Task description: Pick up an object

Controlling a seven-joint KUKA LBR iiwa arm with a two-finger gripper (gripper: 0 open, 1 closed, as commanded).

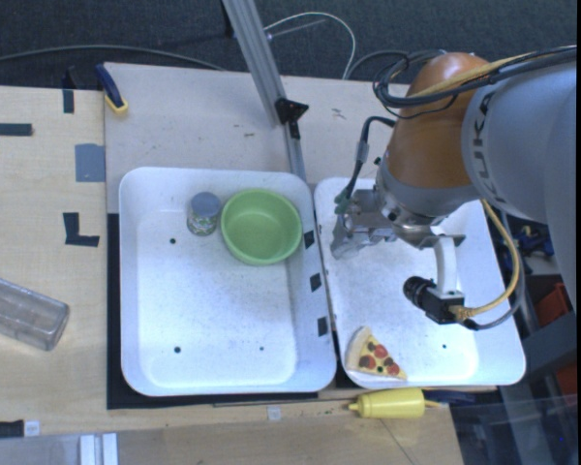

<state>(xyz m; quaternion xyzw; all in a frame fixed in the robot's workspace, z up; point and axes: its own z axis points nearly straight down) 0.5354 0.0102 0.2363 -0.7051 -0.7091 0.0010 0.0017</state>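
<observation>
The arm's orange band and grey wrist hang over the right bin (484, 356). My gripper (347, 235) points down at that bin's upper left part, close to the wall between the bins. A pizza slice toy (374, 354) lies flat at the right bin's front left corner, well below the gripper. In the left bin (155, 356) a green bowl (261, 226) stands at the back right, and a small grey-lidded can (203, 213) stands just left of it. I see nothing between the fingers.
A yellow mustard bottle (392, 404) lies on the bench just in front of the right bin. A clear plastic container (19, 310) rests at the far left. A metal pole (261, 56) slants up from behind the bins. A black cable connector (431, 298) hangs off the arm.
</observation>
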